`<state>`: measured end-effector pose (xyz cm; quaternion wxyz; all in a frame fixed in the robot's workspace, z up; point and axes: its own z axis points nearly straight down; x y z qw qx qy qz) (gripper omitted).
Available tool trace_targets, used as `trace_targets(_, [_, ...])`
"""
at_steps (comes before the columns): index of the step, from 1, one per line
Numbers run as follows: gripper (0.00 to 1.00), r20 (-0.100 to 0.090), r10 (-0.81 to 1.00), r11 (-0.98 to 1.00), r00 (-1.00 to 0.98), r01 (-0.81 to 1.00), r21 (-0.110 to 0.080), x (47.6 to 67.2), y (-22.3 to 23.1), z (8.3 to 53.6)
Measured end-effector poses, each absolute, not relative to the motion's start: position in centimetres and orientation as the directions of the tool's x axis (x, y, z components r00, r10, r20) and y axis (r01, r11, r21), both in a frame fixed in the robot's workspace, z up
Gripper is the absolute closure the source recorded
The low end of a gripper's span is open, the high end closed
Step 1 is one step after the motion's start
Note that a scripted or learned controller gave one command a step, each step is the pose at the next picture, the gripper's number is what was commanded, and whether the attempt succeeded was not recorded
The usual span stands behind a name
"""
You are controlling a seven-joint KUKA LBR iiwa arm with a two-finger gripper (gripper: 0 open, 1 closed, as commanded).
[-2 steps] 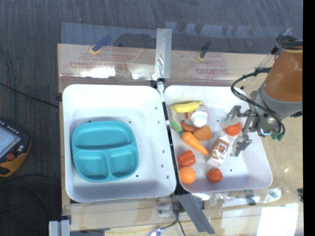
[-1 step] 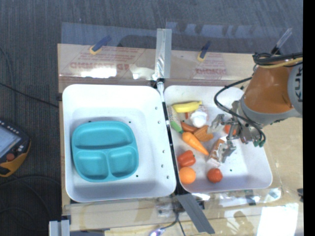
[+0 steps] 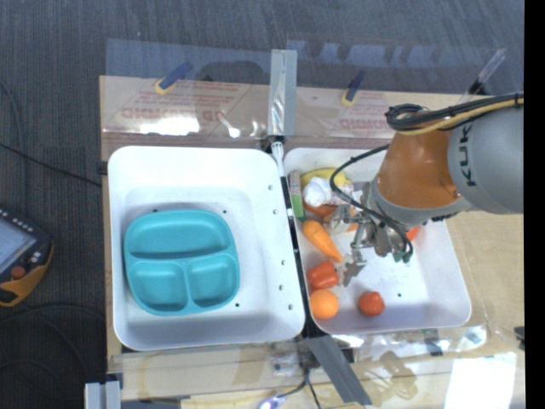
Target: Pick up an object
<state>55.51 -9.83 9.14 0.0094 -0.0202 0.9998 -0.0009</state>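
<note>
The gripper point(image 3: 362, 254) is poised low in the right bin point(image 3: 443, 301), claw state not discernible, approach step judged under way; the carrot point(image 3: 322, 239) lies at its nine o'clock, calling for a leftward shift and descent.

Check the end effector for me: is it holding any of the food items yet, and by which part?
Cannot be told. The end effector hangs in the right bin above the carrot; no item shows between it.
</note>
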Motion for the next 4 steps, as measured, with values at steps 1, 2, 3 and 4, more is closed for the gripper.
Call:
trace_targets(1, [0.00,-0.010,0.306,0.952,-0.952,0.306,0.002,59.2,-10.0,9.0])
trace_targets(2, [0.00,-0.012,0.365,0.931,-0.931,0.365,0.002,59.2,-9.7,9.1])
trace_targets(3, [0.00,-0.010,0.517,0.856,-0.856,0.517,0.003,60.8,-9.4,9.0])
trace_targets(4, [0.00,-0.016,0.547,0.837,-0.837,0.547,0.006,60.1,-9.6,9.1])
